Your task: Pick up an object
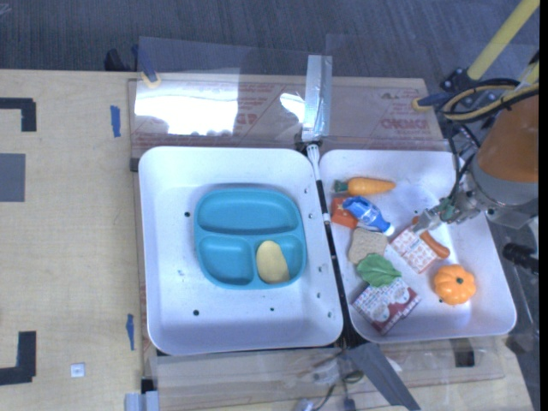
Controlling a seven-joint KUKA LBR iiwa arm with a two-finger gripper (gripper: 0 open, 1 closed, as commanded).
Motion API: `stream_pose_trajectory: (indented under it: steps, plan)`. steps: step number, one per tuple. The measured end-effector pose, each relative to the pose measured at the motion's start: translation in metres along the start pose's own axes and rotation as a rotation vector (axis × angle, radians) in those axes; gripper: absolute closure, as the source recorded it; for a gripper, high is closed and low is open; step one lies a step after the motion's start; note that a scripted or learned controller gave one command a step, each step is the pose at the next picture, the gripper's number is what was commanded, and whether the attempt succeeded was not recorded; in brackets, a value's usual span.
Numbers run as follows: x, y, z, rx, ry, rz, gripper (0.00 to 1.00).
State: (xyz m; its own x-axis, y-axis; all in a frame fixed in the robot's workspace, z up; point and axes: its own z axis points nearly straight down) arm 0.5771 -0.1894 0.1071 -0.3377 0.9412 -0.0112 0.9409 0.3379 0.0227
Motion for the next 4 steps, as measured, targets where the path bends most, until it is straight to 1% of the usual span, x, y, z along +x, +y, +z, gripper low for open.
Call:
stream_pose_trajectory:
  steps: [1,2,3,4]
  plan:
    - [0.009,0.011,-0.102,0.011,0.003,0.065,1.0]
    - [0.01,0.103,0.007,0.011,0.002,0.102,1.0]
    - [0.037,0.011,0.018,0.021,0.01,0.014,1.0]
    - [0.014,-0.004,0.019,0.017,0.008,0.064,1.0]
